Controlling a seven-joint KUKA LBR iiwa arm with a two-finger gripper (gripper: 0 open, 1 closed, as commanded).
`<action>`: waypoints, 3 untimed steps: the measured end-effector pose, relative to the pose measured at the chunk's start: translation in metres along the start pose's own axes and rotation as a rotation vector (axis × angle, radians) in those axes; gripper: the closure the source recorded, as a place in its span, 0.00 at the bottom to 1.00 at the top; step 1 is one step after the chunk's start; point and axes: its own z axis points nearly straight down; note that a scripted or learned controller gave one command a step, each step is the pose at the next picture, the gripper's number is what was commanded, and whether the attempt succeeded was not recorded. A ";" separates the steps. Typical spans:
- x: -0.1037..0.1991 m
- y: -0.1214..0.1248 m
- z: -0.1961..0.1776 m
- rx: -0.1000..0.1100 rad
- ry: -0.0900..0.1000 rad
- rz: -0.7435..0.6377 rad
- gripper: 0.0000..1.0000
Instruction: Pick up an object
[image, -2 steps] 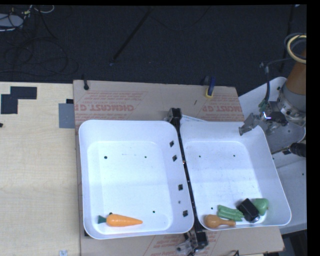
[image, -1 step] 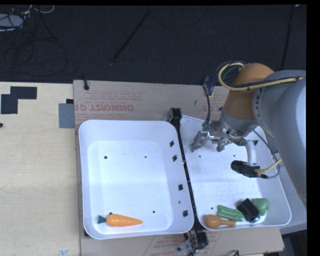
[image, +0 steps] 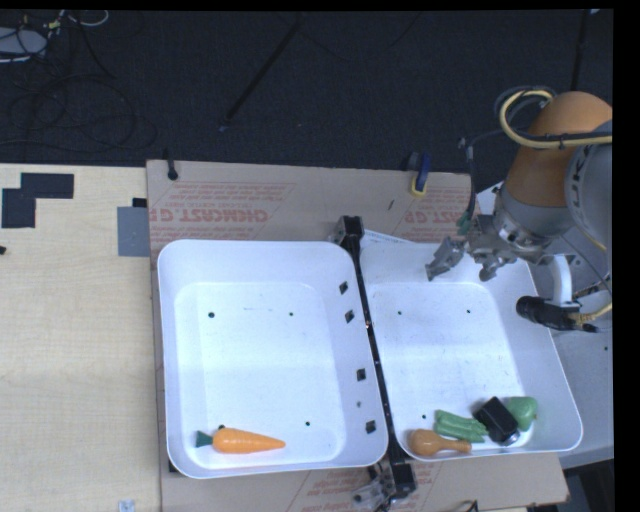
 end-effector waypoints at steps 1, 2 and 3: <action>0.045 0.000 -0.038 0.002 0.003 -0.006 0.00; -0.010 0.000 -0.096 0.000 0.000 0.000 0.00; -0.009 0.000 -0.102 0.006 0.002 -0.003 1.00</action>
